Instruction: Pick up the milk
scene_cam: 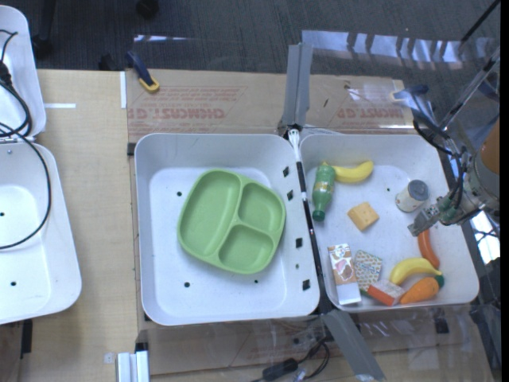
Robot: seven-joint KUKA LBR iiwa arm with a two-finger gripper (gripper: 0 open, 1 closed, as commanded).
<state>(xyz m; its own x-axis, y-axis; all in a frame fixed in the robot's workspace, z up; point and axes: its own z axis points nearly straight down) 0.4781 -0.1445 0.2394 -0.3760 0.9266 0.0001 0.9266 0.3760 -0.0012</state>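
the small white rectangular milk carton [343, 272] lies flat at the right bin's [459, 291] front left; the grey gripper [430, 218] hovers well apart, its grip impossible to tell.

Milk carton [343, 273] flat, right bin's front-left

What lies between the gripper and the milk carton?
In the camera view, between the gripper and the milk carton lie bare bin floor and the patterned packet.
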